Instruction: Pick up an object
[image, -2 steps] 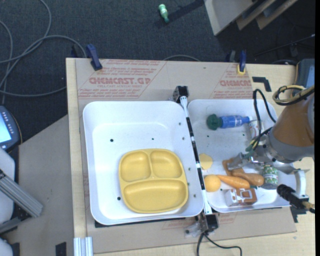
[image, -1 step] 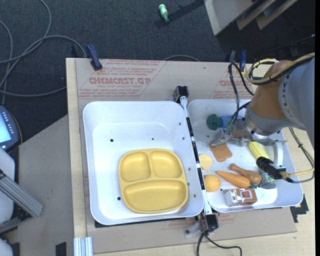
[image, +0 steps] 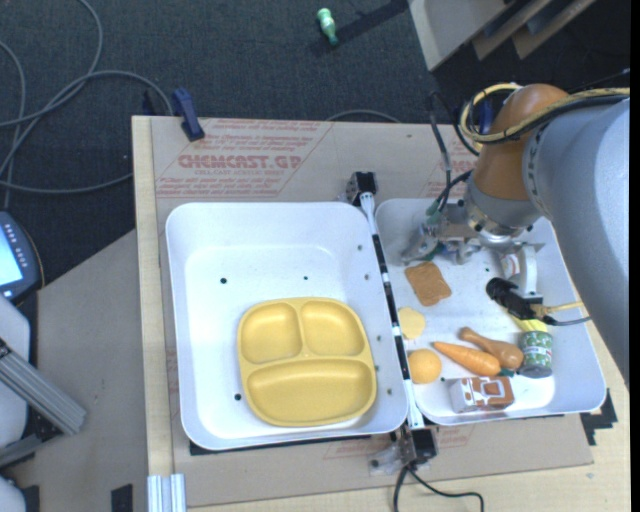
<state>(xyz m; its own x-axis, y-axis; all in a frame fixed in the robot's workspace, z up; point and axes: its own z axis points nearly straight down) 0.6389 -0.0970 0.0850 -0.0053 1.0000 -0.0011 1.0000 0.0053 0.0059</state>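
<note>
1. Small carton (image: 480, 393) is seen nearest, at 6 o'clock in the right bin (image: 572, 380). A carrot (image: 478, 357) lies just beside it at 12 o'clock and an orange fruit (image: 425, 366) lies near it at 9 o'clock.
2. Claw (image: 447, 246) is placed at about 11 o'clock in that bin. Whether it is open or closed cannot be told, and nothing is seen held.
3. Brown flat slice (image: 428, 283) is judged the likeliest pick. It lies on the bin floor just at 7 o'clock of the claw, near the wall shared with the left bin (image: 230, 250).
4. Risk: the slice is thin and flat, so it could be pressed down or slid along the floor rather than caught, and the claw would come up with nothing.
5. Risk: the slice could be pushed toward 9 o'clock against the shared wall, or the wall itself could be struck, since little room is left there.
6. Risk: if the carrot cluster is chosen instead, two things could be caught at once, since the green can (image: 537, 352) and carton are packed close. The round fruit could be nudged and rolled.
7. Yellow divided plate (image: 305, 360) in the left bin is well apart, so no trouble is expected from it.
</note>
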